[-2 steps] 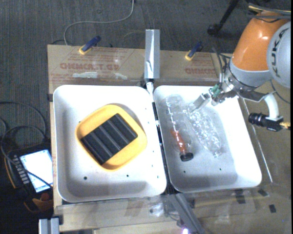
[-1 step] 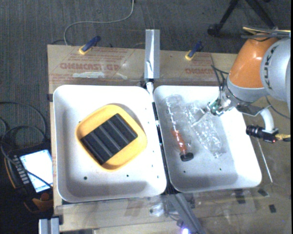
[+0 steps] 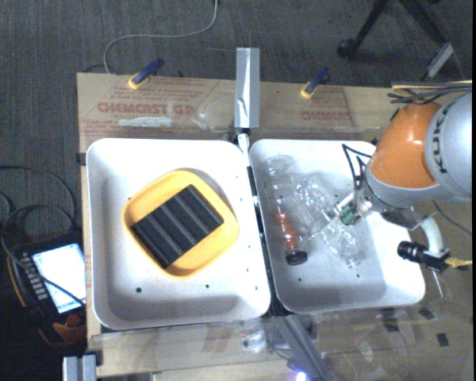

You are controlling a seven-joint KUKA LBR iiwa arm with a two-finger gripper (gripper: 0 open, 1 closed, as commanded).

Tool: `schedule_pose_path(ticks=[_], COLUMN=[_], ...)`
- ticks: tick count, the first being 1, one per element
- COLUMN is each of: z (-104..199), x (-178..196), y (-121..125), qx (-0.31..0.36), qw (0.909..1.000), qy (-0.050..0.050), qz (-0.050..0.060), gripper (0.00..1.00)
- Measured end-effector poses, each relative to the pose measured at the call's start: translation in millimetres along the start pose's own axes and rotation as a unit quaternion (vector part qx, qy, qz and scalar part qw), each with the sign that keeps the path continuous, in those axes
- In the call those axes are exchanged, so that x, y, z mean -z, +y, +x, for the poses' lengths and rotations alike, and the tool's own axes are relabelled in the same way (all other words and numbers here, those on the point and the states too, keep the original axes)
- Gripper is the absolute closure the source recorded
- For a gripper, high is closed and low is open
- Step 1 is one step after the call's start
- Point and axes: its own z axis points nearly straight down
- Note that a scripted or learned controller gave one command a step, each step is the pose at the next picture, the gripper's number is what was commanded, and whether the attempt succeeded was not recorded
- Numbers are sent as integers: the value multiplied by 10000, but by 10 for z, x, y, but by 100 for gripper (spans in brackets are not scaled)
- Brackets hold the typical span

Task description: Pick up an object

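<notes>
Claw [image 3: 343, 213] position came first: it hung low over the middle of the right bin, at the end of the grey arm [image 3: 452, 153] with its orange band, which reached in from the right. Whether it was wide or narrow could not be told, since the wrist covered it from above.

By size, the counter [image 3: 174, 105] was the biggest thing, a brown board with red lettering along its far edge, carrying 2 shallow white bins side by side. The left bin [image 3: 111, 292] held 1 large yellow tray-like object [image 3: 182, 221] with a dark ribbed panel on top, lying tilted near the bin's centre and well apart from the arm. The right bin [image 3: 381, 288] held the clutter around the claw: a clear plastic bottle [image 3: 282, 205] with a reddish patch inside and a dark cap [image 3: 296, 255], lying lengthwise near the bin's left wall, and crumpled clear plastic wrapping [image 3: 333, 232] just beside it, directly under and around the claw. The wrapping and bottle touched or overlapped, and their edges were hard to separate.

Smaller things sat on the counter's far edge: a metal post [image 3: 247, 86] between the bins and 2 blue-and-yellow clamps [image 3: 145, 73]. A dark cable fitting [image 3: 416, 252] hung off the arm above the right bin's right side.
</notes>
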Motion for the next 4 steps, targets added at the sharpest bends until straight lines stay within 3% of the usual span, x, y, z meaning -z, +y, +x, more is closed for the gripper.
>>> schedule_pose_path(ticks=[1, 2, 3, 4], z=[-208, -428, -239, -24], x=[-26, -49, -16, -20], y=[420, 1002, 446, 570], qx=[-183, -138, -84, 40], qw=[9997, 9999, 9999, 10000], qy=[90, 27, 30, -13], qz=[145, 98, 71, 42], gripper=[0, 0, 0, 0])
